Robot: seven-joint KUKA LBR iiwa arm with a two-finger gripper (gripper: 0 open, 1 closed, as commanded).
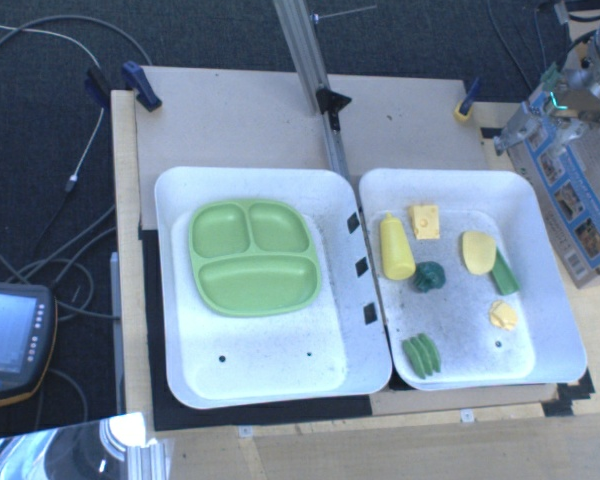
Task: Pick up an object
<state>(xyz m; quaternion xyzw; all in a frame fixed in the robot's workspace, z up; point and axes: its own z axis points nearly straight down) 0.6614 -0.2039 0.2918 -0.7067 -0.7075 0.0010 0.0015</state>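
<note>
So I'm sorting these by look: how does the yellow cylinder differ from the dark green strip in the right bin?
The yellow cylinder is thick and rounded; the dark green strip is thin and flat-looking. The cylinder lies by the bin's left wall, nearly upright in the camera view; the strip lies slanted beside a yellow oval piece. Both lie in the right bin.

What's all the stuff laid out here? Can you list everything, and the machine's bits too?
bins: two, white, side by side on the bench
divided plate: one, green, in the left bin
yellow cylinder: one, right bin, near its left wall
cheese-like wedge: one, yellow, right bin, top
dark green round item: one, beside the cylinder
yellow oval piece: one, right bin
green stick: one, beside the oval
small yellow item: one, right side
green ridged item: one, bottom of right bin
clamps: two, blue, bench's back corners
robot arm: one, upper right, outside the bins
</note>
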